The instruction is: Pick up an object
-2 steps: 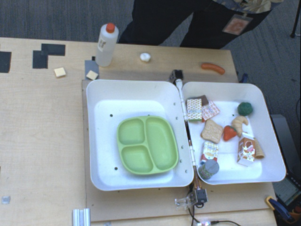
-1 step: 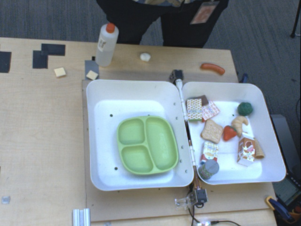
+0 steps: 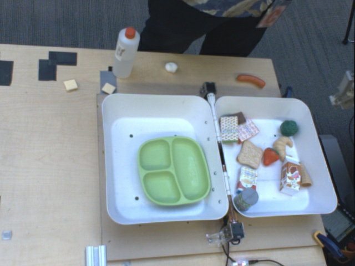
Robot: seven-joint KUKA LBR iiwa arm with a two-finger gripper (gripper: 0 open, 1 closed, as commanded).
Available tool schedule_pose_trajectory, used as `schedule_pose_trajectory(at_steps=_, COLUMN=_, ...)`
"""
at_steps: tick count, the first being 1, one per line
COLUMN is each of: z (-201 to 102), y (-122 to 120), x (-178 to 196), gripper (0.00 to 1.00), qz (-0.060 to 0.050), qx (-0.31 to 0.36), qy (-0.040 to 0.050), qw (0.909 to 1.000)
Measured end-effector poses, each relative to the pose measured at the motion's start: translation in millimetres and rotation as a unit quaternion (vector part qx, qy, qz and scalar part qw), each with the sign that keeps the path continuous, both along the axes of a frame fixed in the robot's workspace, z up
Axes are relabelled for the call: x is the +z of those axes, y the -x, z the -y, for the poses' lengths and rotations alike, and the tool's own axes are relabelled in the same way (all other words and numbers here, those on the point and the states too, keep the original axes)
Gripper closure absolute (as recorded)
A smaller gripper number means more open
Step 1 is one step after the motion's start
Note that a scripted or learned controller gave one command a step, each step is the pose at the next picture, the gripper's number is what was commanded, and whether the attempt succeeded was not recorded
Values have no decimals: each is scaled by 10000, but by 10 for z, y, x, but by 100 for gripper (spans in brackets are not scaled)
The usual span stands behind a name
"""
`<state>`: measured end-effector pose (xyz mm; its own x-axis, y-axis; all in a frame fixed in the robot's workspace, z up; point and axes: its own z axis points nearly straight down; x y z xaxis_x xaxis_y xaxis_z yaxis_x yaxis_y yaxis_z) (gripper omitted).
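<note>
The right-hand shallow white plastic bin (image 3: 319, 148) holds all the likely picks, crowded toward its left and middle, while the left-hand white bin (image 3: 119, 148) carries a pale green three-compartment plastic tray (image 3: 175, 170). Easiest to take, by my judgement, is the tan slice of toy bread (image 3: 250, 154), lying flat near the middle of the right bin: it looks light and stiff, probably foam or plastic, and thin, so a hold would have to come from above across its two opposite edges. Its long axis runs roughly from upper right to lower left in the camera view, tilted a little off the bin's sides. Just beside it on the right sits a small red-orange wedge-shaped toy (image 3: 270, 157), touching or nearly so, which may crowd one finger. The dark green knobbly ball (image 3: 288, 128) near the far right corner stands apart from the rest and looks light but rounded, so it might roll or slip out of a pinch. The white and brown carton-like packet (image 3: 289, 179) lies with its long axis pointing up and down the view, and the grey cylindrical can (image 3: 246, 198) lies at the near-left corner against the wall. As for the tool, I cannot tell its state from this view.
</note>
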<state>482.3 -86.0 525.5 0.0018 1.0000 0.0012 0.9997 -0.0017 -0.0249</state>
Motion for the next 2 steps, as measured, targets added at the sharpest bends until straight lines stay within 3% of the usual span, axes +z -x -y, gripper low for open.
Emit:
schedule_pose_trajectory(at_steps=1, z=-210, y=-28, x=-1379, gripper=100, qz=-36, qx=-22, qy=-20, qw=10000)
schedule_pose_trajectory(at_steps=2, z=-230, y=-9, x=-1400, gripper=0, qz=-127, qx=-4, qy=-43, qw=9999)
